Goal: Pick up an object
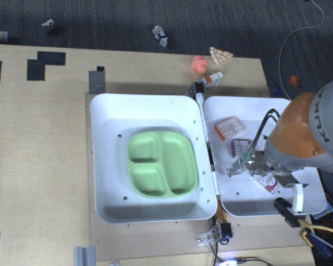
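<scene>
The table (39, 165) bore two white bins (108, 148) side by side; a pink ball (199, 64) lay near its far edge.

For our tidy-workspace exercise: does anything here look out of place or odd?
Yes. A pink ball, a patterned wedge and a small tube lie on the bench behind the bins, and small bits are scattered on the dark floor beyond, all outside the bins.
</scene>
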Available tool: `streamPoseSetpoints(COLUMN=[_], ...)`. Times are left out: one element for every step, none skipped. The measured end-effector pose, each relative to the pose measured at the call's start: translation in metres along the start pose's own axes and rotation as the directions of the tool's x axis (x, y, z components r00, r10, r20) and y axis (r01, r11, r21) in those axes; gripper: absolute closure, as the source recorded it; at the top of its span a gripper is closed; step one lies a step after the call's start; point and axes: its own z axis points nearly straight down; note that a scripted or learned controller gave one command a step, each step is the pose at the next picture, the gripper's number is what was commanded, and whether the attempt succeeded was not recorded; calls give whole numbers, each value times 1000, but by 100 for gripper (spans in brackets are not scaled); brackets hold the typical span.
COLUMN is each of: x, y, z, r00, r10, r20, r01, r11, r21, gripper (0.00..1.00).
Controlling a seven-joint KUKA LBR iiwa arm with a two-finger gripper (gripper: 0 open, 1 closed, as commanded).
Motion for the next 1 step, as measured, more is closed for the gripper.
streamPoseSetpoints(x=[-1], y=[2], z=[-11], r00=[1000], r10=[-1], r20=[3], r01=[1], r11=[1000], r21=[-7], gripper=[100])
